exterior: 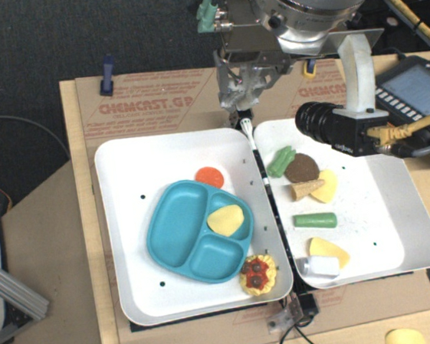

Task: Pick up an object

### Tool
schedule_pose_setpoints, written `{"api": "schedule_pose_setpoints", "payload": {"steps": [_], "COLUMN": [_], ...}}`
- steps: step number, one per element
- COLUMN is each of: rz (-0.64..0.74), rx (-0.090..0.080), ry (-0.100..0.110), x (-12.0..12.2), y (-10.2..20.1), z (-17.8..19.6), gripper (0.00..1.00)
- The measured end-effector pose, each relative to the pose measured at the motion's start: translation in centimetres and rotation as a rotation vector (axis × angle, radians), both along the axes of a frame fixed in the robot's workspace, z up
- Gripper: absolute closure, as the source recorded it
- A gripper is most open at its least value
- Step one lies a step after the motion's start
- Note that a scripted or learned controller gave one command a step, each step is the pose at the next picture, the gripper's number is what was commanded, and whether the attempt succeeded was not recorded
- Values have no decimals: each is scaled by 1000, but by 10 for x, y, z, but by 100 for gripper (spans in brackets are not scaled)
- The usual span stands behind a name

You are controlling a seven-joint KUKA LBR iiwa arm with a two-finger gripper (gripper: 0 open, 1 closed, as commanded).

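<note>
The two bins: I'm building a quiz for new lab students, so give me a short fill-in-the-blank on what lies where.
1. The blue divided plate lies in the ____ bin.
2. The pale yellow piece rests on the ____.
3. The green cylinder lies in the ____ bin.
4. The orange disc lies ____ the plate.

Missing words: left; plate; right; beside

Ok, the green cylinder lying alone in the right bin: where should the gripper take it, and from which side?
Probably at mid-length of the green cylinder, coming straight down from above. It lies flat with its long axis running left to right in the view, so the fingers would close across its narrow width, one on the far side and one on the near. White bin floor shows all round it, leaving room for both.
</note>
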State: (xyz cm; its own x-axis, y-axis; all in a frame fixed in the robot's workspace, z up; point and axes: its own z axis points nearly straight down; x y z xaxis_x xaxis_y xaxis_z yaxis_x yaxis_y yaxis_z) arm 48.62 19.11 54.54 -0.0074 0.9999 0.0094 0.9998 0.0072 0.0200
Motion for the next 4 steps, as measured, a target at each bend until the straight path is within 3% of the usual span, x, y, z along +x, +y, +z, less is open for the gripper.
{"api": "schedule_pose_setpoints", "payload": {"steps": [1,2,3,4], "rz": [-11,-1,-11,-13], "rx": [-15,-3,-15,-16], "ry": [30,9,33,38], "x": [67,8,10,-10], "y": [-5,20,1,-35], "z": [-115,-4,-131,-285], "gripper": [100,100,100,100]}}
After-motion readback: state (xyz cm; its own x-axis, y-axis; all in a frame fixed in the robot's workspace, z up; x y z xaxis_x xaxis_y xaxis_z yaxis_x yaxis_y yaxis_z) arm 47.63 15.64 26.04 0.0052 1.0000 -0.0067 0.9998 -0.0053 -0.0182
